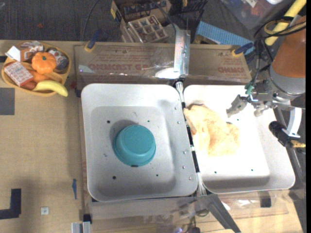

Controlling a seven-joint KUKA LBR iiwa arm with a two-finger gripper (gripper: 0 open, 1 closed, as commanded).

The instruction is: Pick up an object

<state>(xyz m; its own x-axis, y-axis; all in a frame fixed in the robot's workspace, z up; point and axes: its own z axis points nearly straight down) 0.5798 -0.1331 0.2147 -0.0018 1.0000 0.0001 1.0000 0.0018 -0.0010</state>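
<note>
A teal bowl [135, 145] lies upside down in the middle of the left white bin [97, 106]. A crumpled pale yellow cloth [212, 128] lies in the left half of the right white bin [272, 174], up against the wall shared by the two bins. My gripper [248, 107] hangs over the far right part of the right bin, to the right of the cloth and apart from it. It is open, its two grey fingers [236, 105] spread with nothing between them.
A yellow dish [9, 76] with a banana, an orange and small boxes sits on the bench at the far left. A clear-wrapped cardboard wall [126, 64] runs behind both bins. Cables and a black fitting [282, 132] hang at the right bin's right edge.
</note>
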